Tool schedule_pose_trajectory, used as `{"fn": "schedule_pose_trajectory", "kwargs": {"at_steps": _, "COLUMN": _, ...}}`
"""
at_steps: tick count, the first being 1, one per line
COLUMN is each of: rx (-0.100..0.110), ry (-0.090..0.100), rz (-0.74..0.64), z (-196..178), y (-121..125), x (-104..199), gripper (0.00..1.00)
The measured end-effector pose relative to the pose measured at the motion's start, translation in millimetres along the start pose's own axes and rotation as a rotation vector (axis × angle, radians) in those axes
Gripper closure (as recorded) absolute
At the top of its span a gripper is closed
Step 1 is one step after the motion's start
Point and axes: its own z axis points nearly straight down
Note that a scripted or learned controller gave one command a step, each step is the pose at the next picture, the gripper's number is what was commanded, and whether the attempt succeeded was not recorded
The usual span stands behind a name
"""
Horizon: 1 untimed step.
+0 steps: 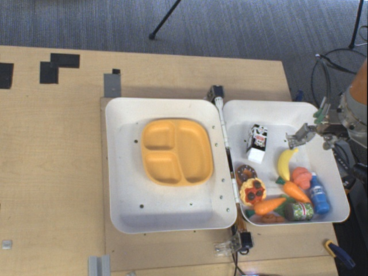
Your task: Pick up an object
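The right bin (275, 115) holds a pile of toy food. A black-and-white milk carton (258, 140) stands near its middle, with a yellow banana (286, 163) to its right. Along the near wall lie a red tomato (301, 176), two orange carrots (296, 191), a blue bottle (319, 199), a green can (298, 211), a small pizza (253, 191) and a dark doughnut (246, 172). My gripper (309, 126) hovers over the bin's far right part, above and just right of the banana. It is open, with nothing between its fingers.
The left bin (115, 171) holds a yellow divided plate (175, 152). A metal clamp (217, 94) sits at the back between the bins. Cables (330, 73) hang behind the arm (356, 105) at the right. Black tape marks (57, 66) lie on the bench at the far left.
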Motion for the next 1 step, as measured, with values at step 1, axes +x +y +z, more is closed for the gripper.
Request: {"fn": "schedule_pose_trajectory", "kwargs": {"at_steps": 1, "rx": 0.004, "ry": 0.001, "rz": -0.072, "z": 129.5, "y": 13.5, "x": -25.0, "gripper": 0.00}}
